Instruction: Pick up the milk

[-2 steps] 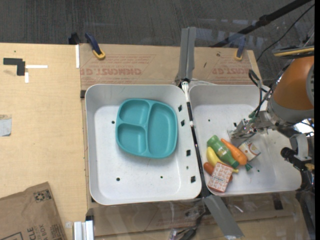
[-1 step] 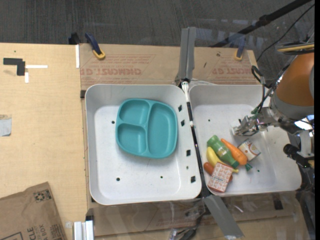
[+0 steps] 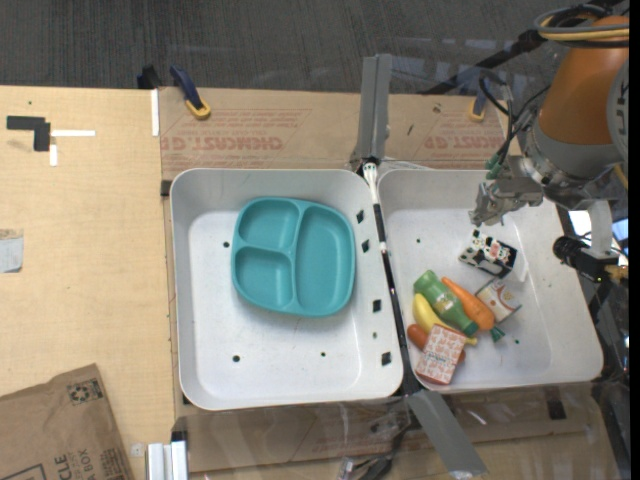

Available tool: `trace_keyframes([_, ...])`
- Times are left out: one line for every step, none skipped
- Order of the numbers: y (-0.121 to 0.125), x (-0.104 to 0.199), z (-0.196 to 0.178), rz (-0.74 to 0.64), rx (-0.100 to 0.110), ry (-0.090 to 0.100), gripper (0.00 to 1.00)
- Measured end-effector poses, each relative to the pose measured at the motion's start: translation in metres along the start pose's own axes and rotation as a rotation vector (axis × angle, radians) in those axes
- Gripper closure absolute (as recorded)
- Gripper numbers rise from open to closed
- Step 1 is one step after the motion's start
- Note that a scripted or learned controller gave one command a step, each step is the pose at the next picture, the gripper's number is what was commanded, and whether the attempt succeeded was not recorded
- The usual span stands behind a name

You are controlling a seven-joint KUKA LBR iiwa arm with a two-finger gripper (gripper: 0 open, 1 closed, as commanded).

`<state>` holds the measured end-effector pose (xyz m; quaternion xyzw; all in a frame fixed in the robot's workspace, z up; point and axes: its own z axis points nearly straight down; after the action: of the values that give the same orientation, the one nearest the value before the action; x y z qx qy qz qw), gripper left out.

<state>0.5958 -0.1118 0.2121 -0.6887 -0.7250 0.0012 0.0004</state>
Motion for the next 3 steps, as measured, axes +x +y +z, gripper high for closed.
trace_keyframes([0.0,0.0,0.0,0.0,0.001,0.0,0.0])
trace_keyframes([-0.012,-0.042,0.104,-0.171,-0.003,0.0,0.0])
trace_keyframes([-0.047,-0.071,0.122,-0.301,-0.001,0.001,0.0])
